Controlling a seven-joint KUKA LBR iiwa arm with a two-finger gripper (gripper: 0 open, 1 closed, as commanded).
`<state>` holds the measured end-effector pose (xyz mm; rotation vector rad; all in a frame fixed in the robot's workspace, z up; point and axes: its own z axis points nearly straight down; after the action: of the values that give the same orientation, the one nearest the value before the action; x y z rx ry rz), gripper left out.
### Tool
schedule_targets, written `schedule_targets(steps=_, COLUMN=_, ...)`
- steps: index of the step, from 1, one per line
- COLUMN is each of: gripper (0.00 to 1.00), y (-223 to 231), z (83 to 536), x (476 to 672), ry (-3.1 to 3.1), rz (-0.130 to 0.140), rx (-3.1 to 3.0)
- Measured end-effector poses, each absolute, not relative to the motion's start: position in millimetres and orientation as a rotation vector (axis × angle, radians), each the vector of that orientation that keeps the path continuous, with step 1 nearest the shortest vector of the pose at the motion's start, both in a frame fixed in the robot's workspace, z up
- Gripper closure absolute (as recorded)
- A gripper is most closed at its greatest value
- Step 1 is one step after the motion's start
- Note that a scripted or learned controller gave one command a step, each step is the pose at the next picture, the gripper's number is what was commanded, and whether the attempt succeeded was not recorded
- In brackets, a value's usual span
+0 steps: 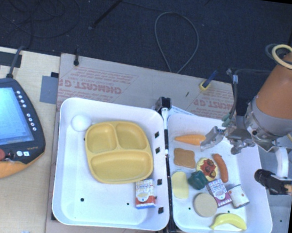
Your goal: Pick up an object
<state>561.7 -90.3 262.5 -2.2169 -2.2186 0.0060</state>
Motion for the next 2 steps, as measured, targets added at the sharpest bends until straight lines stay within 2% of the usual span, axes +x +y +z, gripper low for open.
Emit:
schedule_targets(steps=1, gripper=0.0, y=-141.7, z=148.7, x=585.2, ry=-2.214, rz=0.007, rx=-2.219)
schedule_targets(steps=2, gripper=0.0, y=-148.7, z=90.1, x=637.0, ry=-2.228, rz=-0.006, rx=-2.221)
